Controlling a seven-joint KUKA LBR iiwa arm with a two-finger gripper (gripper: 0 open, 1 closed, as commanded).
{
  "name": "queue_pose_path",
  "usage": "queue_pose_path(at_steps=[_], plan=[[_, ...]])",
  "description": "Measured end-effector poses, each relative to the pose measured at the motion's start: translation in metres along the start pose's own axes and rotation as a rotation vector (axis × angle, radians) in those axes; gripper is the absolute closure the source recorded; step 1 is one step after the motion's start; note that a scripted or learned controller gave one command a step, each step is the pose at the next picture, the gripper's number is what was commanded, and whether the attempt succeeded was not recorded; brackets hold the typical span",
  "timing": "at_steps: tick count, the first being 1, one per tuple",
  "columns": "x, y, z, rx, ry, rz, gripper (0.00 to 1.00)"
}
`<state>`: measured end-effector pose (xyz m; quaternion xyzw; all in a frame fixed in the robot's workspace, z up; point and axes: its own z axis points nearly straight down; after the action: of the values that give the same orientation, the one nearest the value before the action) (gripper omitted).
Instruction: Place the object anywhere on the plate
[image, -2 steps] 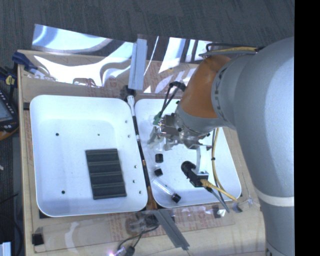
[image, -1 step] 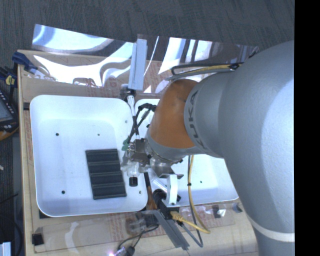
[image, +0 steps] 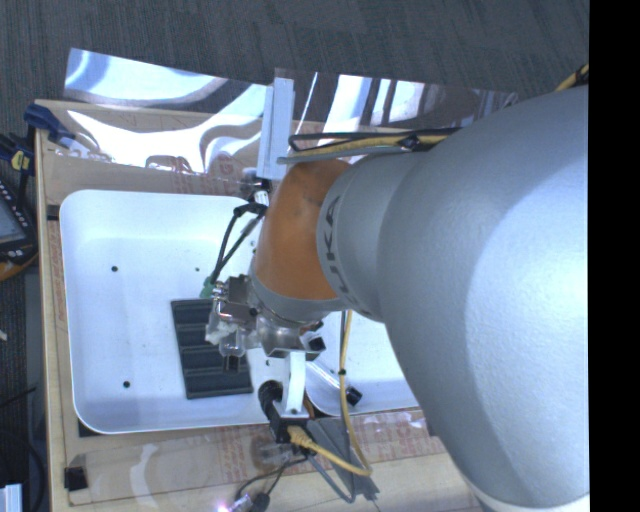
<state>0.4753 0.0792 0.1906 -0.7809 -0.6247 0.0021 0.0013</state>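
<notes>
From where I'm standing the big grey arm hogs most of the sightline, orange band and all. Past it, the pincer hangs low over the left bin, right on top of a dark ribbed slab lying flat on the bin floor. I'd guess that's the object. Can't tell if the pincer is apart or clamped, the wrist blocks it. A sliver of what could be the plate peeks out in the other bin. So the object isn't on any plate yet; pickup and transfer both look left to do.
</notes>
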Motion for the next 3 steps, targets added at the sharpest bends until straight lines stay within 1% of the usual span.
queue_pose_path(at_steps=[1, 2, 3], plan=[[0.089, 0.022, 0.048, 0.003, -0.001, 0.137, 1.0], [0.061, 0.089, 0.069, 0.002, 0.0, 0.247, 1.0], [0.019, 0.058, -0.005, 0.001, 0.002, 0.47, 1.0]])
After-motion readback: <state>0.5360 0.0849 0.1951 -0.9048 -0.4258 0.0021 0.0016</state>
